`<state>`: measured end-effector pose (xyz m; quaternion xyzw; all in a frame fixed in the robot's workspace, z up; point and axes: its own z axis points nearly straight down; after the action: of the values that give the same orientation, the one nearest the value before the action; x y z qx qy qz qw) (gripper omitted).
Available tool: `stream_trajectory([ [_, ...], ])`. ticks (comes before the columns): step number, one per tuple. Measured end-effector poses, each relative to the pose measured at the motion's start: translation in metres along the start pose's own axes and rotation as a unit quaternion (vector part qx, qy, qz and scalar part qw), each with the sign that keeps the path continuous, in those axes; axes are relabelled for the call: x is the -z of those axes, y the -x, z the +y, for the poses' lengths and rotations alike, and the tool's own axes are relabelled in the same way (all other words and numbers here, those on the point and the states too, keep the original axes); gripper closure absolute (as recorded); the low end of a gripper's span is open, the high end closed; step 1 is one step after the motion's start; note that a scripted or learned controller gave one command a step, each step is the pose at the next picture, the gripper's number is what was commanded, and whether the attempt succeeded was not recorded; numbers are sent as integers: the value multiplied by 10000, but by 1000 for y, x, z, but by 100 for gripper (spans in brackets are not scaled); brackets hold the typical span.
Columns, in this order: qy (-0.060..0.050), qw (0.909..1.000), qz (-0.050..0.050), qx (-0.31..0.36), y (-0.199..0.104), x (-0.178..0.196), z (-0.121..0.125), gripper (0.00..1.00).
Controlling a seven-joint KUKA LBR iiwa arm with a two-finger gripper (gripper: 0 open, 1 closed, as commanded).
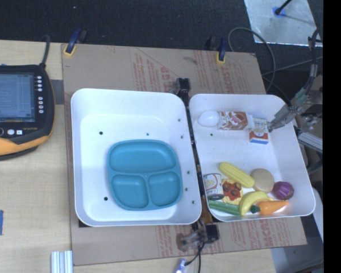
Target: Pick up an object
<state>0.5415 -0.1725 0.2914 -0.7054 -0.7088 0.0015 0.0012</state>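
Pincer (271, 126) beside small carton (259, 135).

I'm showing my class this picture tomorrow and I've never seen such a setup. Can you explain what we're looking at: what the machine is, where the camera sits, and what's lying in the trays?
This is one photo from a camera fixed above a workbench, looking down at a slant. Two shallow white bins sit side by side on a cardboard sheet. The left bin holds a blue divided plate. The right bin holds toy food: a white egg, a small printed packet, a little red and white carton, a corn cob, a round tan piece, a purple piece, a banana and a carrot.

The machine is a robot arm reaching in from the right. Its gripper hangs at the right bin's far corner, beside the carton. It is too small and blurred to tell whether it holds anything. The tablet-like device on the left looks like the robot's hand controller.
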Motion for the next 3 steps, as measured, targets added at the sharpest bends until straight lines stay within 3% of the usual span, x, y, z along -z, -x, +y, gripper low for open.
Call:
stream_trajectory([
  [1,-9,10000,2,6,-27,-118,-32,0],
  [2,-11,10000,2,9,-58,-186,-9,0],
  [3,-5,10000,4,3,-64,-200,-26,0],
])
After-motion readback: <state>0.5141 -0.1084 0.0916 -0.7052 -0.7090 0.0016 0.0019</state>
